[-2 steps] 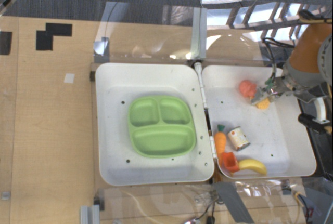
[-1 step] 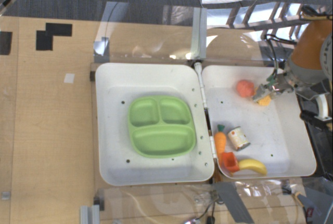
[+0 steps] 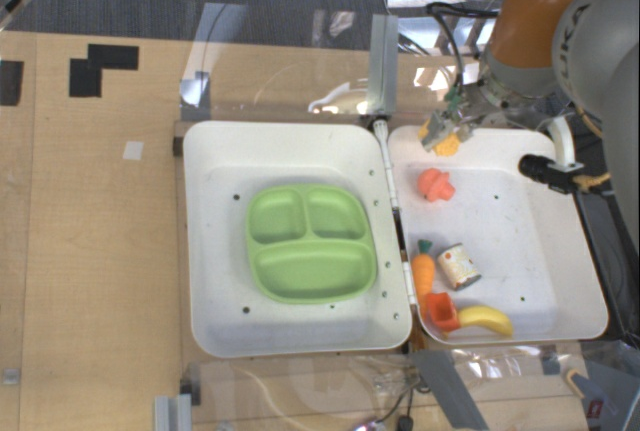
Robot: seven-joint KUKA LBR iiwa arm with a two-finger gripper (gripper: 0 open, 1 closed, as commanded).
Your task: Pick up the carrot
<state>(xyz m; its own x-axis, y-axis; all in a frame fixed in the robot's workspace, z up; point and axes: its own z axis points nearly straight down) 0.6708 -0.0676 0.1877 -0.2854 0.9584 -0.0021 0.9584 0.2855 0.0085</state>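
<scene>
Carrot (image 3: 424, 271) lies at right bin's near-left, well apart from pincer (image 3: 447, 126)

The arm (image 3: 570, 9) ran off the frame's right edge, its pincer (image 3: 447, 124) too small and cluttered to read over a half-covered yellow piece (image 3: 447, 147). The carrot's (image 3: 424, 273) lower end disappeared behind a red item (image 3: 441, 311).

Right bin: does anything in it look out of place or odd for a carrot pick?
Yes. The claw sits at the right bin's far edge over a yellow-orange piece, while the carrot lies apart, against the near left wall beside the can.
</scene>
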